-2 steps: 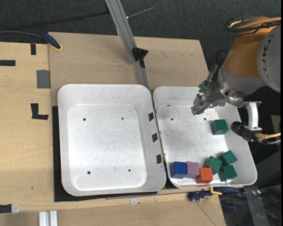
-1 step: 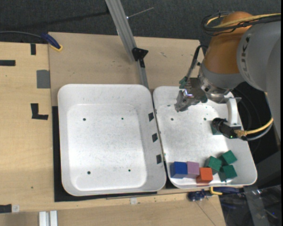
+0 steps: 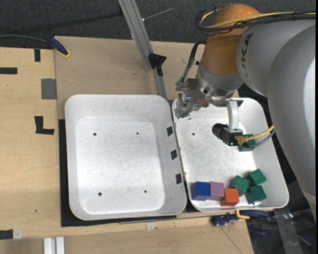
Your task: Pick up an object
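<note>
Blocks lie in a small group at the near edge of the right bin (image 3: 270, 157): a blue block (image 3: 201, 190), a pale purple block (image 3: 217, 189) touching it, an orange block (image 3: 230, 196) just beside the purple one, and three green blocks (image 3: 250, 184) close together at the near right corner. All of them rest on the floor of the bin and nothing grips them.

The grey arm (image 3: 286, 78) comes in from the right, with its orange band (image 3: 225, 41) above the wrist. The claw (image 3: 186, 106) is at the far left corner of the right bin, close to the wall where the two bins meet, and well apart from the group of blocks. It looks dark and small from this angle, and I cannot tell if it is spread or pressed together; no block is seen at it. A black part with a yellow and green cable (image 3: 249, 139) hangs under the wrist, over the middle of the right bin.

The left bin (image 3: 74, 142) stands beside it on the wooden tabletop (image 3: 21, 157), on a black mat. A grey metal rod (image 3: 140, 30) leans across the far side of the tabletop, and black tape marks (image 3: 41, 125) are on the wood at the left.
</note>
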Tool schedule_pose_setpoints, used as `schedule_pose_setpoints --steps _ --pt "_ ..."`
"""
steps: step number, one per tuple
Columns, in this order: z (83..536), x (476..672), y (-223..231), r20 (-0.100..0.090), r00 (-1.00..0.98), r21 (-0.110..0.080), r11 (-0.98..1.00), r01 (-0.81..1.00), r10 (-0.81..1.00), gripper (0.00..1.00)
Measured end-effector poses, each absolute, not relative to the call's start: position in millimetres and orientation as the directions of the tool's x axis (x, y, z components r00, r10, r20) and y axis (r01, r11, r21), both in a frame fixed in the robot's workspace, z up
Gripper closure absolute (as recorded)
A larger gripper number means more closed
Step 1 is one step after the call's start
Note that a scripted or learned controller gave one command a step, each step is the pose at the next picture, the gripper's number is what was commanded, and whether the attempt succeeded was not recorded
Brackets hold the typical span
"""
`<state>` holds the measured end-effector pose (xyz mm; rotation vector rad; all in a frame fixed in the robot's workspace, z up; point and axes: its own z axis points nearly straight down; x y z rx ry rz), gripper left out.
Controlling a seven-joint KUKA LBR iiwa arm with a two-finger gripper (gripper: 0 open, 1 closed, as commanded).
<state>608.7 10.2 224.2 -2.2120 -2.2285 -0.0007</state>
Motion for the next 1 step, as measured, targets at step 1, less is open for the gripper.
schedule_pose_setpoints --steps 1 --pt "237.6 632.3 60.8 0.002 -0.007 0.001 0.007 1.000 1.000 1.00"
